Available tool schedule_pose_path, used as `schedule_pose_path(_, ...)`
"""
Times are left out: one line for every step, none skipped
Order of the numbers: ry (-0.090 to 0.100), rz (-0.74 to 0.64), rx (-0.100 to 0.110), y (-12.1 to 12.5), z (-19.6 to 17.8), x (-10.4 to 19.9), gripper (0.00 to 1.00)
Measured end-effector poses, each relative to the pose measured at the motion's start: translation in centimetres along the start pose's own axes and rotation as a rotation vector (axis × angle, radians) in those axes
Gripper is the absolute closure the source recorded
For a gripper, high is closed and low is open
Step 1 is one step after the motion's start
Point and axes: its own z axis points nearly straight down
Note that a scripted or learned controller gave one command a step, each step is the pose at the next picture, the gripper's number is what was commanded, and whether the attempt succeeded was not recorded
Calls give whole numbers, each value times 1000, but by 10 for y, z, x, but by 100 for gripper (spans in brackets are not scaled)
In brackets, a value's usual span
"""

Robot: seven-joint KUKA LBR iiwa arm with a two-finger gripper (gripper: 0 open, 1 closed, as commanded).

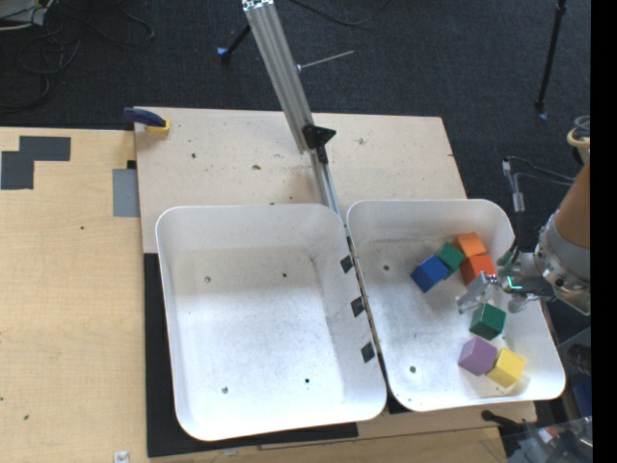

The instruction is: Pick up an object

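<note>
Over the right bin (405, 222), near its right wall, the arm's gripper (492, 292) hangs low among the blocks, metal fingers (471, 299) angled down toward a dark green block (489, 319) just beneath them. From where I stand I cannot tell whether the jaws are wide or narrow, nor whether they grip that block. Just above and to the left sit a blue block (430, 272), a green one (450, 257) and an orange one (472, 250), crowded together. Nearer the front lie a purple block (476, 355) and a yellow block (508, 367), touching. Beside it, the left bin (193, 222) rests on the tabletop (222, 157).
</note>
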Motion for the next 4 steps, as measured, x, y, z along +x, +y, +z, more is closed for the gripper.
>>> schedule_pose_path(-1,2,-4,1,-2,-1,0)
schedule_pose_path(1,1,2,0,57,-10,0)
schedule_pose_path(2,1,3,-2,121,-5,0)
schedule_pose_path(-1,3,-6,-1,133,-5,0)
